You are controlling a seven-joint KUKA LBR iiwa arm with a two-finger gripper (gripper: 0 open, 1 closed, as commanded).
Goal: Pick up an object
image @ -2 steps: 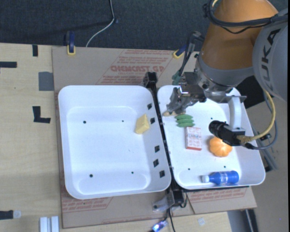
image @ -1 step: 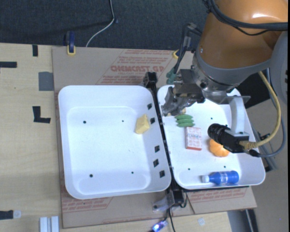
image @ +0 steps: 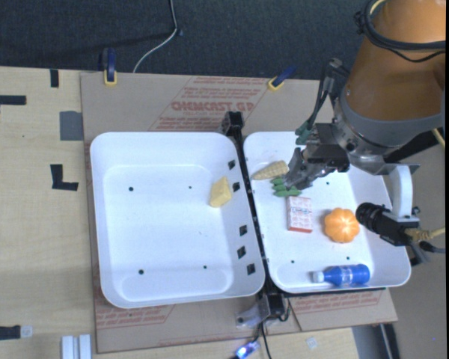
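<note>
A blue bottle (image: 343,276) with a white cap lies on its side at the near edge of the right bin (image: 382,275), closest to the camera. Its label cannot be read. Just behind it sits an orange ball-like fruit (image: 341,225), and left of that a small white packet (image: 300,215) with red print too small to make out. Farther back, near the divide between the bins, a pale yellow cone-shaped piece (image: 269,173) lies on the bin floor, with a small green object (image: 285,188) just beside it.

The hand (image: 298,176) reaches in from the right and hangs low over that green object and the tip of the yellow cone. How far its fingers are parted cannot be told, nor whether anything sits between them.

In the left bin (image: 165,271) a single yellow wedge (image: 221,192) rests near the right wall.

Both bins stand on a brown cardboard sheet (image: 202,103) spread on the counter (image: 30,230). Red lettering on the cardboard behind the bins reads roughly "CHEMCAST", partly hidden. Two blue and yellow clamps (image: 109,67) pin the sheet's far edge.
</note>
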